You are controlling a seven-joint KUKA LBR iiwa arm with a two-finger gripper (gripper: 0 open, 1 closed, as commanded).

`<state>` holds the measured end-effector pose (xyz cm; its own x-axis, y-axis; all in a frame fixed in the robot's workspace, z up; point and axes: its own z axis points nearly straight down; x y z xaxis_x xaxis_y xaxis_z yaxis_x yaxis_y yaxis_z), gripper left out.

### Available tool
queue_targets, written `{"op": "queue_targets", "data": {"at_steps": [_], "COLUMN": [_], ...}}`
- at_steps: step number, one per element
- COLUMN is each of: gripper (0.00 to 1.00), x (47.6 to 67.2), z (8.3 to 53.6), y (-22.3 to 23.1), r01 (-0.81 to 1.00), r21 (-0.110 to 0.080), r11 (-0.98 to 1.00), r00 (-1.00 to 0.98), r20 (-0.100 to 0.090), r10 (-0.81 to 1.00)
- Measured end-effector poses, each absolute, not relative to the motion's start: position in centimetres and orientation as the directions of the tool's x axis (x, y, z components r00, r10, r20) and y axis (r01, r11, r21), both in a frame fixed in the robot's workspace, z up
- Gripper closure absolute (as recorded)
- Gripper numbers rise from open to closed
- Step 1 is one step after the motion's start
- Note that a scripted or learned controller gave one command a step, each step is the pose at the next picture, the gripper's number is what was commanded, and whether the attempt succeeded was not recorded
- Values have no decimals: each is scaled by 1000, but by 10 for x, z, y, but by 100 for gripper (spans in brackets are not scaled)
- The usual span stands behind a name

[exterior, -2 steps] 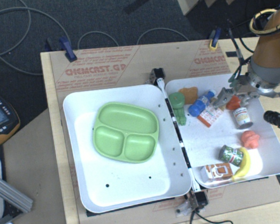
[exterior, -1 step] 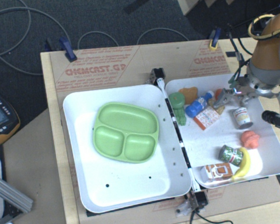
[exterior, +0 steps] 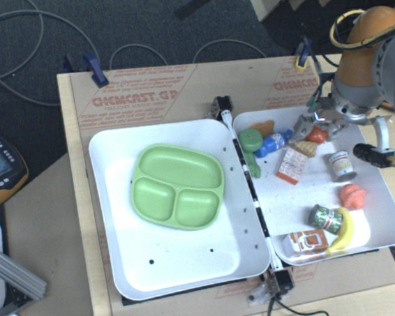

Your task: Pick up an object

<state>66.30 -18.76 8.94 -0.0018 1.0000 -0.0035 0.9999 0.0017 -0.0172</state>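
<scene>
The right bin [exterior: 286, 204] holds several small items: a green cup [exterior: 250, 140], a blue bottle [exterior: 274, 142], a red-and-white carton [exterior: 292, 165], a silver tin [exterior: 340, 165], a pink lump [exterior: 354, 195], a green can [exterior: 326, 217], a banana [exterior: 345, 233] and a flat red-and-white box [exterior: 306, 242]. My gripper [exterior: 318, 124] hangs low over the bin's far right corner, directly above a small red object [exterior: 316, 135] and beside a tan cracker piece [exterior: 306, 148]. Whether it touches the red object is unclear.
The left bin [exterior: 125, 266] carries a green divided plate [exterior: 178, 187]. A black clamp [exterior: 222, 105] sits at the top of the ridge between the bins. An orange piece [exterior: 261, 126] lies by the right bin's far wall. Cables trail on the floor behind the bench.
</scene>
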Motion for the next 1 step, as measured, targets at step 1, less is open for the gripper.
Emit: {"op": "queue_targets", "data": {"at_steps": [1], "gripper": [100], "x": [664], "z": [99], "y": [-186], "r01": [1000], "r21": [-15], "r11": [0], "r00": [0], "r20": [-1], "r10": [1000]}}
